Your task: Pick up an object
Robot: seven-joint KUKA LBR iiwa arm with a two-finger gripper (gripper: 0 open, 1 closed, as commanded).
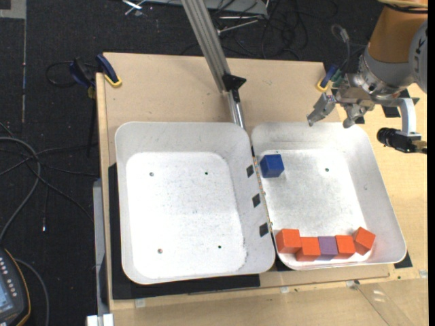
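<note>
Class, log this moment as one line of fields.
gripper: open, above right bin's far edge | holding: nothing | blue block: in right bin, untouched

My arm (401, 29) is orange w/ grey metal at the wrist. Both bins are white w/ tiny dark specks: left bin (129, 148), right bin (380, 182). One blue block (272, 165), four orange blocks (289, 240), one purple block (327, 246). Bench (170, 87) is tan.
</note>
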